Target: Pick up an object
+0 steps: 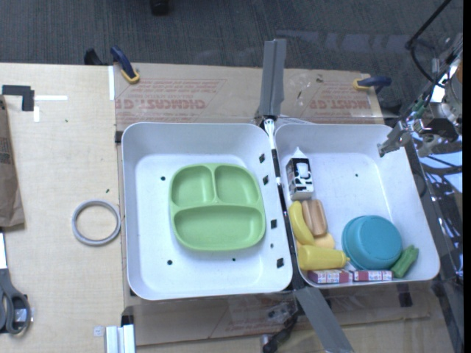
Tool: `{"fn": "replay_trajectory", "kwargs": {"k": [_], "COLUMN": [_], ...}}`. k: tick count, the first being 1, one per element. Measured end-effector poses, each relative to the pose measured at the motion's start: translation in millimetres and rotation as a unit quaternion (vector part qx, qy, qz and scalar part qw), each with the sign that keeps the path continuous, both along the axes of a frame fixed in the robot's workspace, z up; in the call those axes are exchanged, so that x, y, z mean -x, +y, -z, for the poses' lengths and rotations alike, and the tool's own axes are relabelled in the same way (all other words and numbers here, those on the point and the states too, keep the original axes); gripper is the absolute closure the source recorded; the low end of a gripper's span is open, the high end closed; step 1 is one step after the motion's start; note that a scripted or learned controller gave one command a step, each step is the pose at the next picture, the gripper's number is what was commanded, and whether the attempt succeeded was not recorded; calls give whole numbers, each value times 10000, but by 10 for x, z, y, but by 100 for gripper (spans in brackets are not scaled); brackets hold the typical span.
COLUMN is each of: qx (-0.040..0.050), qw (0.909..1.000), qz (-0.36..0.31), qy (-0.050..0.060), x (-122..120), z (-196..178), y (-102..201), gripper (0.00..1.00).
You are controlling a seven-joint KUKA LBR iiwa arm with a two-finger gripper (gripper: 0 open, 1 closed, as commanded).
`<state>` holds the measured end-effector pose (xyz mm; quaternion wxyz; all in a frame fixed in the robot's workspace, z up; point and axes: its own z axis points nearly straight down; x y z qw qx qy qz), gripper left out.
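Scissors (13, 311): at my bottom left corner, partly cut off by the edge; only the handles read.
Tape ring (96, 221): flat on the tabletop (59, 160), left of the bins.
Left bin (140, 197): holds a green divided plate (218, 207), three compartments, all in plain sight.
Right bin (353, 153): the objects crowd its near half.
Flat box (349, 276): red and white, along the near wall; its print is too small for me to read.
Yellow pieces (318, 252): banana-like shapes; I can't separate them cleanly.
Hot dog (315, 218): resting against the yellow pieces.
Blue bowl (372, 241): mouth tilted toward me, covering part of a green vegetable (405, 261).
Black-and-white item (299, 178): near the divider, blurred; I can't name it.
Tool (423, 127): over the right bin's far right rim, tangled with cables at my frame edge; released or clenched, I cannot tell.
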<state>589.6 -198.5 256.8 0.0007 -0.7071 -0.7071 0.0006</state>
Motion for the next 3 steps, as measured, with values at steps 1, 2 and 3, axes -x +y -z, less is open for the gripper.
{"fn": "replay_trajectory", "kwargs": {"k": [1, 2, 3], "qx": [4, 60, 5], "qw": [9876, 9963, 9986], "qz": [1568, -858, -526], "qy": [9, -82, -4], "x": [193, -37, 411], "z": [1394, 1535, 658], "y": [641, 870, 1401], "gripper": [0, 0, 0]}}
